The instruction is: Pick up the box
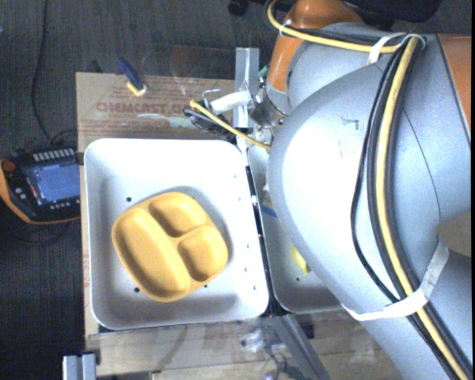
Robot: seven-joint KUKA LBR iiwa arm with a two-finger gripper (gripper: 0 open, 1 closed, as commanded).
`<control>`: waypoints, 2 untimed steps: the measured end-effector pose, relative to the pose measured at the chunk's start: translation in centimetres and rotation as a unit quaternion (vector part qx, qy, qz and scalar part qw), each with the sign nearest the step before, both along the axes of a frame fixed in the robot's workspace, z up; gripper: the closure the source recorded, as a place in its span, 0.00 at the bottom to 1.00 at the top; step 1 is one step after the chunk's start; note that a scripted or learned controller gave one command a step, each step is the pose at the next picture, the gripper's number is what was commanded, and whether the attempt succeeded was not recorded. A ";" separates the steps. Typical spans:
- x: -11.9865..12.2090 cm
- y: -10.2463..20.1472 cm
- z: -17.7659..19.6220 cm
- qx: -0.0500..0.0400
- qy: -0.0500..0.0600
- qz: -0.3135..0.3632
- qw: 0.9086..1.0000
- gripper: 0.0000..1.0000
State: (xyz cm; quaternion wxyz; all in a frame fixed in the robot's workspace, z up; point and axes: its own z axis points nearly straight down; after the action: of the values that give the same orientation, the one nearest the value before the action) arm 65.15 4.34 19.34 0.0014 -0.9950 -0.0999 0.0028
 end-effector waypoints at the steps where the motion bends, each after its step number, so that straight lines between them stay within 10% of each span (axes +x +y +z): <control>1: -0.1 0.0 0.7 0.001 0.003 0.000 1.000 1.00; 2: -4.0 6.9 -3.4 -0.001 0.001 0.014 1.000 1.00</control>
State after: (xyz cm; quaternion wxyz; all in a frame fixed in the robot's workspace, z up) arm 61.11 11.28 15.91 0.0003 -0.9934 -0.1142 0.0038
